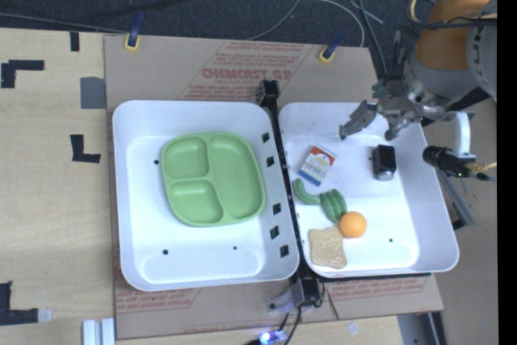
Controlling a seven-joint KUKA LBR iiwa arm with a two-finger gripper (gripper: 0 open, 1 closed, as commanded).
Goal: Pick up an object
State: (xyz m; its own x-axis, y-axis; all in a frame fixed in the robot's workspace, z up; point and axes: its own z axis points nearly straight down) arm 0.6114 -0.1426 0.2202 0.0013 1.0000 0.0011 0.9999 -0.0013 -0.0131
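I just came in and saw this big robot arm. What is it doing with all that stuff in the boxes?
The robot arm is trying to pick something up. Its gripper hangs over the far part of the right bin, with its fingers spread and nothing between them. That bin holds a small blue and white box, a black block, green veggies, an orange ball and a slice of bread. The left bin holds a green divided plate. Nothing has been lifted yet.

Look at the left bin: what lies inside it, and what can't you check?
Inside the left bin lies one green divided plate, its three compartments bare. Whatever is beneath the plate is covered.
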